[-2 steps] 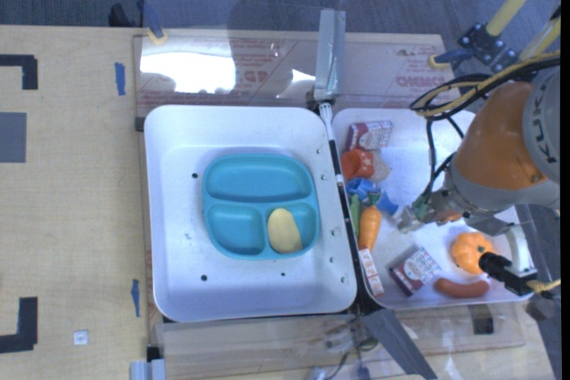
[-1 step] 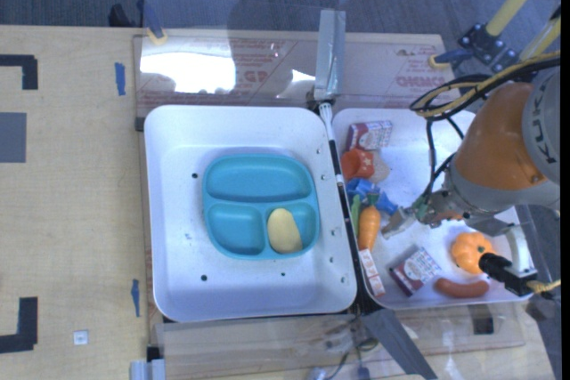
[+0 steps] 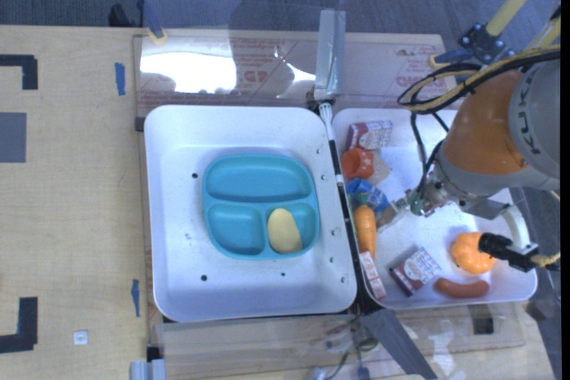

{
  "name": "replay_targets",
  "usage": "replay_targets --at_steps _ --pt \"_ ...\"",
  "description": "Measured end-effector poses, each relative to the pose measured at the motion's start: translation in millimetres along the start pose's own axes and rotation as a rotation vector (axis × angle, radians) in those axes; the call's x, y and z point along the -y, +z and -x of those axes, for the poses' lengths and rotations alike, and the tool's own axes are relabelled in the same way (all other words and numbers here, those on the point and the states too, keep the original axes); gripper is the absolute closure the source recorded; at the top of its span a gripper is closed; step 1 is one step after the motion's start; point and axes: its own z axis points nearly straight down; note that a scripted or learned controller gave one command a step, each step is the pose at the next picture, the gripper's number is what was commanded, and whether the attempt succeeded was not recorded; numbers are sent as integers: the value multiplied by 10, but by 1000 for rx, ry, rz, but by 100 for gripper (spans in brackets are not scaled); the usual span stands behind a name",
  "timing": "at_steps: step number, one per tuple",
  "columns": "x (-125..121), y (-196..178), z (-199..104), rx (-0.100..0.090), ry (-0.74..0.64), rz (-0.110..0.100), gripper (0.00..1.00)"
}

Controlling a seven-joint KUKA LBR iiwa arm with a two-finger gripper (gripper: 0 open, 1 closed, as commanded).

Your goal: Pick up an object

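The right bin holds several small objects. A red round item and a red-and-white packet lie at its far left. A blue item and an orange carrot sit along the left wall. A brown-and-white packet, a reddish sausage and an orange fruit lie near the front. My gripper hangs low over the middle of this bin, just right of the carrot and blue item, with the orange-banded wrist above it.
The left bin carries a blue divided plate with a yellow oval item in its lower right compartment. A metal divider separates the bins. Cables loop near the arm.
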Motion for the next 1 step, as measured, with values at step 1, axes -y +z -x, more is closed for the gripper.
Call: replay_targets --at_steps 1 --pt "-804 19 365 -2 -18 -2 0"
